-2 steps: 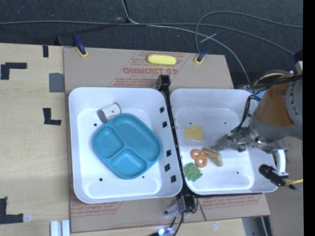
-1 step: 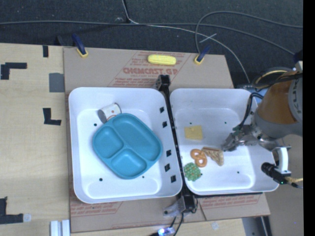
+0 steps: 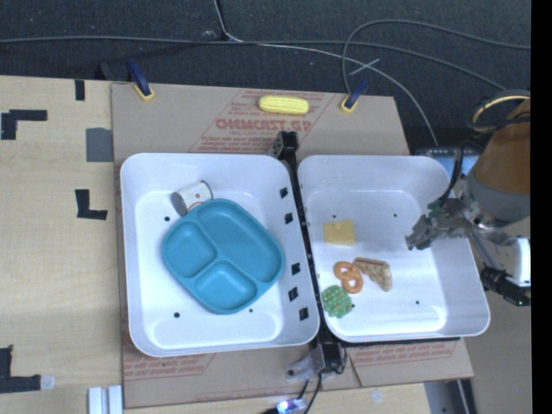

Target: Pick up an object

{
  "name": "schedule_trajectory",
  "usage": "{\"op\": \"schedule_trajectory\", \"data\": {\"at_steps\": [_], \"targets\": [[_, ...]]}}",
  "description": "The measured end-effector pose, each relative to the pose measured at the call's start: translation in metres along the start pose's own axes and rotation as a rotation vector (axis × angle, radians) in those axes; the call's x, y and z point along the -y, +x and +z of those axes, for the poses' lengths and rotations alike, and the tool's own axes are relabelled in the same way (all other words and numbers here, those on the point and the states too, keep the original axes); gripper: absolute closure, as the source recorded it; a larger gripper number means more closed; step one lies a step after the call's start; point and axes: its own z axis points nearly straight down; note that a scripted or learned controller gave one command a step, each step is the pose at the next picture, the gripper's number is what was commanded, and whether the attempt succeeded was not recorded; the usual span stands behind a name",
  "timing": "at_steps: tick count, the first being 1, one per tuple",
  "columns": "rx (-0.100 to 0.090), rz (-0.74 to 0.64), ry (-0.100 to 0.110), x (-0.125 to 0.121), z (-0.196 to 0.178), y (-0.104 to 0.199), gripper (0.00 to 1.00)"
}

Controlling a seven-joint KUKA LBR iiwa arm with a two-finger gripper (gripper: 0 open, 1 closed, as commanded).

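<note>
On the desk, the left bin holds a blue divided plate with a small white cup lying on its side, touching the plate's upper left edge; a try there could go wrong because the plate is wide and flat, likely too broad for a two-finger grip, and the cup looks free to roll off if nudged. Above the bins a yellow corn cob lies on the cardboard, outside either bin and probably out of play. In the right bin sit the likelier targets: a yellow block near the middle, and below it a tight cluster of an orange ring, a brown piece of bread touching it, and a green leafy lump just beneath. That crowding is the main hazard, I judge: a descent onto the cluster could catch two things at once or shove them apart and close on nothing, and the flat bread gives little to pinch. The block stands apart and seems the safer choice. The claw hangs at the right side of this bin, well apart from every item, with nothing between its tips; how far it is spread I cannot tell, since it shows as a dark blur. From there it has to travel left, and a low sweep could scrape the bin's floor or wall.
</note>
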Motion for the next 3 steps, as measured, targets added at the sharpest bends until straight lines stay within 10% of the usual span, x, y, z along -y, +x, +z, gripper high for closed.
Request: {"op": "schedule_trajectory", "data": {"at_steps": [2,3], "targets": [[0.000,0.000,0.000,-0.001,-0.094,-0.007,1.00],[-0.003,-0.004,0.006,-0.016,-0.080,0.041,1.00]]}}
